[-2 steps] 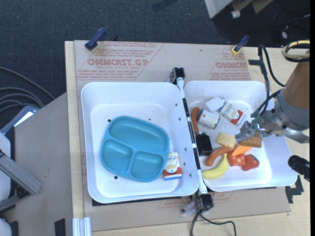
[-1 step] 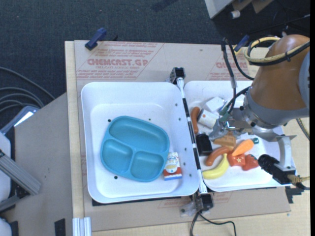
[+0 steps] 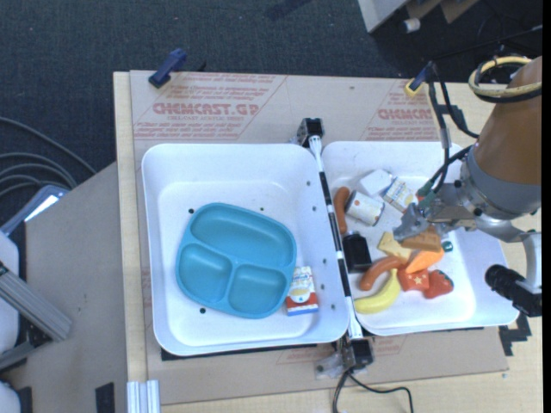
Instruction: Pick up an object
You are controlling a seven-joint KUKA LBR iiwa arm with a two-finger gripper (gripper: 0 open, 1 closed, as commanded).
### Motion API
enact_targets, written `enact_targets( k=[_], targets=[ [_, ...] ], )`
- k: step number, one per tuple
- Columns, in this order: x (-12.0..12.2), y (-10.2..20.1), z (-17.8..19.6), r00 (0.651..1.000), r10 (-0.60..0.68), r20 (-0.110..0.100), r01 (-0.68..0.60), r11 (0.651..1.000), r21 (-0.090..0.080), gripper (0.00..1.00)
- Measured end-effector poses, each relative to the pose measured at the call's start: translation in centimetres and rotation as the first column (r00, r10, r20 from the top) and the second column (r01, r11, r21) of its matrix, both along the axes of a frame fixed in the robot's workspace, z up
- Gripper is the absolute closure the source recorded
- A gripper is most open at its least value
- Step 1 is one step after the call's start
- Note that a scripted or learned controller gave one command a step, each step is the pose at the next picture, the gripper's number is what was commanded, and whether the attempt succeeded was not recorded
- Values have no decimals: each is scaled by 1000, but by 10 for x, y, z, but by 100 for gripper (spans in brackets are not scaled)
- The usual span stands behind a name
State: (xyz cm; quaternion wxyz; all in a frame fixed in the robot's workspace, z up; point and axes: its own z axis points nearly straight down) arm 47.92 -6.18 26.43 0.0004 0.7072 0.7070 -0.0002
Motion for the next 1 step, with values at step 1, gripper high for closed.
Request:
enact_targets(
  k=[1],
  targets=[
    [0, -41, -7, 1000, 0, -1, 0, 1000, 1, 100]
  ],
)
